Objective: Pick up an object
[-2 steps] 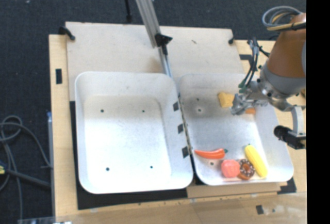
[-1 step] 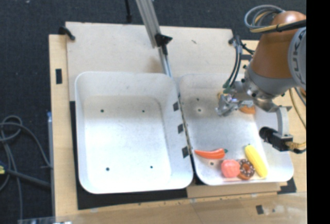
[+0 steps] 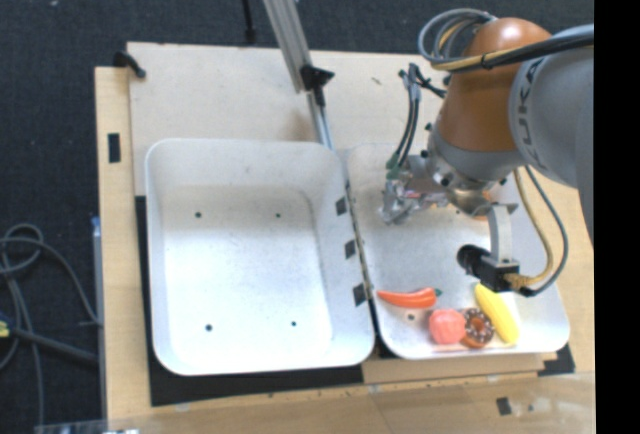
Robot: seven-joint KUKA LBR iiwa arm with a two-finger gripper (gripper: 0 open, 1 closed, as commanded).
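- The arm is cut off at the right edge.
- It hides much of the right bin.
- The gripper is blurred.

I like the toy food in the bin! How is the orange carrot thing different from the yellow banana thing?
The carrot is orange-red with a small green tip; the banana is plain yellow. The carrot lies roughly crosswise by the bin's inner wall, while the banana runs slantwise near the outer side. The carrot looks thinner, the banana plumper. Both are long toy foods lying in the right bin at its near end.
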